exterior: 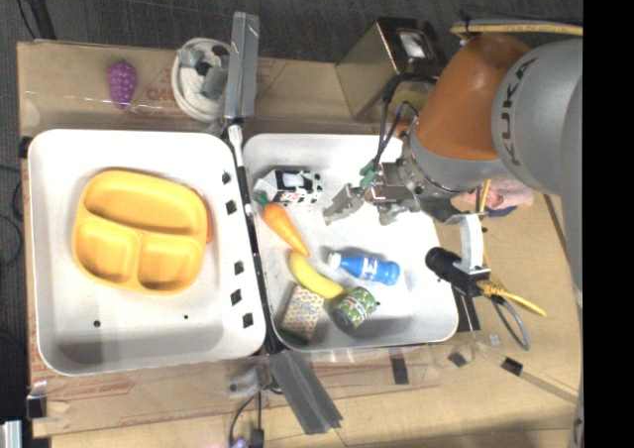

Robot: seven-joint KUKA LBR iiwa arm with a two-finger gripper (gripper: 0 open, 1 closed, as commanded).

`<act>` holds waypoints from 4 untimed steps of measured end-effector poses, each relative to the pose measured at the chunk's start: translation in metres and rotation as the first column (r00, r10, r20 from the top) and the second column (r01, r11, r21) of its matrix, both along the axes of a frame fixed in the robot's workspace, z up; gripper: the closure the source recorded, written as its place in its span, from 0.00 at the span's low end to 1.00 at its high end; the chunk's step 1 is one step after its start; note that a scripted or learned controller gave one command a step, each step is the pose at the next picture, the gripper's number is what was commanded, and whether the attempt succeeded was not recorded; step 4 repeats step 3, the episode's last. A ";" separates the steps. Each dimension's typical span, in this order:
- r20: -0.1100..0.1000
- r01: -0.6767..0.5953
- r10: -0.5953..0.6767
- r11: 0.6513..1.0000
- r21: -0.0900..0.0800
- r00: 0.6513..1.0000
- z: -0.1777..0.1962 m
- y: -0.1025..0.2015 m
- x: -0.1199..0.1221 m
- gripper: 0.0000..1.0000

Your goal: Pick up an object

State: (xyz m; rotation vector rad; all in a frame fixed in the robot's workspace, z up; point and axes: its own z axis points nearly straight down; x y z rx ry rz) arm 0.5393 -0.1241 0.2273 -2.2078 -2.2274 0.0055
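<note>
Lettering first: I read "KUKA" in dark capitals on the grey arm point(535, 119), running up its side. No other writing is legible to me; the blue bottle point(365, 269) has a white label, and the black-and-white carton point(289, 184) a print, both too small to make out.

Right bin point(436, 322), contents as I log them:
- carrot point(284, 227), orange, long axis slanting from upper left to lower right, leafy end toward the divider;
- banana point(315, 277), yellow, touching the carrot's lower tip, running on down to the right;
- blue bottle, lying flat, long axis nearly left to right, white cap end at the left;
- green can point(354, 308), tipped, just below the bottle and beside the banana;
- patterned box point(303, 311), against the bin's near wall, left of the can;
- carton, near the far wall.

Gripper point(349, 202): above the bin's middle, over bare white floor between the carton and the bottle. I cannot tell its grasp from this angle.

Left bin point(59, 342): one yellow tray point(142, 230) with three compartments.

Bench beyond the bins: purple grapes point(122, 81), white rope coil point(203, 79).
</note>
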 end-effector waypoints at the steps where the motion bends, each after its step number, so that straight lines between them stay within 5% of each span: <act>1: 0.003 -0.193 0.193 0.981 0.001 0.981 -0.136 -0.007 -0.028 0.00; 2: 0.001 -0.198 0.198 0.980 0.000 0.980 -0.127 -0.007 -0.027 1.00; 3: 0.004 -0.057 0.057 0.998 -0.001 0.998 -0.035 0.063 -0.006 1.00; 4: 0.004 -0.057 0.057 0.998 -0.001 0.998 -0.035 0.063 -0.006 1.00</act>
